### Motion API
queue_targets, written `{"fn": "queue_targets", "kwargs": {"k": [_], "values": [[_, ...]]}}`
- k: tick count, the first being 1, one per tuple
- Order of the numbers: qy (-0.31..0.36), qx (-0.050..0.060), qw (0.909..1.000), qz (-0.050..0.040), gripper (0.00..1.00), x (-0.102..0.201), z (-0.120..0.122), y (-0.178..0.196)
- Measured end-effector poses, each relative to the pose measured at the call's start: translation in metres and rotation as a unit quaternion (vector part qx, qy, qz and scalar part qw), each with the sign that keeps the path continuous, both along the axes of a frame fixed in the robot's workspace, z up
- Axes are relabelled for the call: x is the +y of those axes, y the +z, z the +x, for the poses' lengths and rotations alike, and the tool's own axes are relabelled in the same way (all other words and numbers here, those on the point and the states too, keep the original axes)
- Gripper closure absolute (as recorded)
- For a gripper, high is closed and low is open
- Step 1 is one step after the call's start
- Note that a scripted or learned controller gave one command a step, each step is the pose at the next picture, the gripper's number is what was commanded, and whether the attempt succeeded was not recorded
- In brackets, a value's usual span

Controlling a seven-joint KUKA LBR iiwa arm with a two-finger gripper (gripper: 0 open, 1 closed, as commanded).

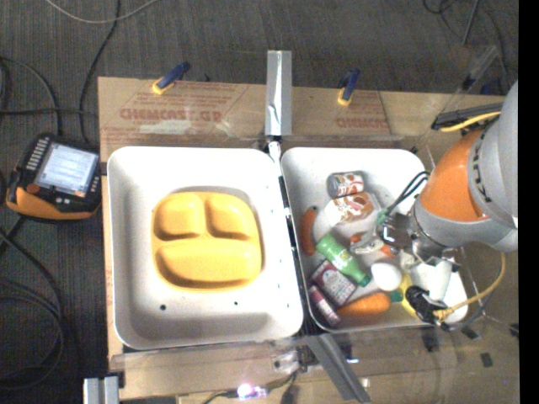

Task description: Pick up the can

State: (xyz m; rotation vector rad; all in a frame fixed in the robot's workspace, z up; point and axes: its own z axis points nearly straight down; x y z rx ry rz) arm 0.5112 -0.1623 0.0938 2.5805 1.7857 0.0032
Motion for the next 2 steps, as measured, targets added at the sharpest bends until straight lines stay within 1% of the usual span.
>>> {"fn": "queue_targets", "kwargs": {"k": [1, 2], "values": [[0.104, 0.003, 0.9946, 0.0007, 0.0, -0.025, 0.003, 0.058], [0.131, 0.003, 0.9913, 0.0002, 0.0, 0.002, 0.041, 0.1]]}}
